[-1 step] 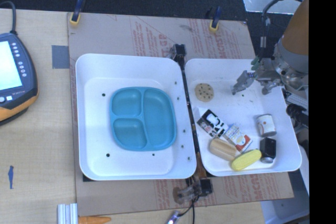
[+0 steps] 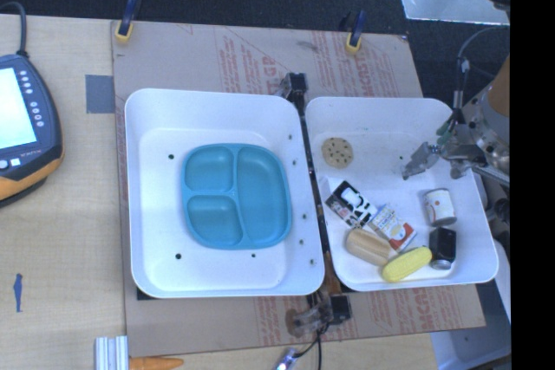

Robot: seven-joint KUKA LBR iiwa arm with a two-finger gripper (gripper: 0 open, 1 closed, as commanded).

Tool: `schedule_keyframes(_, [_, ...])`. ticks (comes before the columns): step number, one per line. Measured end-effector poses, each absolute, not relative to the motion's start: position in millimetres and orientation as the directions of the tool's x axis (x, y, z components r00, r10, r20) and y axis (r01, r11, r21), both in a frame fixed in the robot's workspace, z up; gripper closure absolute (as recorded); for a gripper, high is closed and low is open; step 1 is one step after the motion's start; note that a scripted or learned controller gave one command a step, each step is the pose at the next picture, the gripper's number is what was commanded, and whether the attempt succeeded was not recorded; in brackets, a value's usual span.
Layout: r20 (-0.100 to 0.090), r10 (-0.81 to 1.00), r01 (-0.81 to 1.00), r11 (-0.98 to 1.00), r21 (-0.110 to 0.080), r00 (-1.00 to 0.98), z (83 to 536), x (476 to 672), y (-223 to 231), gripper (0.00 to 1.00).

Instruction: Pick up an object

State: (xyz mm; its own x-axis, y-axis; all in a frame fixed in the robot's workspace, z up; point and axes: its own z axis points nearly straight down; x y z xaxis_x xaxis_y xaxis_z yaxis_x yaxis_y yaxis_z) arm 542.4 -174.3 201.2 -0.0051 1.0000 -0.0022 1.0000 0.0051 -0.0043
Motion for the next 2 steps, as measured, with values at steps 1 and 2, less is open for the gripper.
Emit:
schedule_keyframes(1, [0.000, 1.000, 1.000, 0.005, -0.007, -0.005, 133, 553.0, -210, 0.00])
schedule_keyframes(2, [0.001, 1.000, 1.000, 0.004, -0.001, -0.004, 146, 647.2, -188, 0.00])
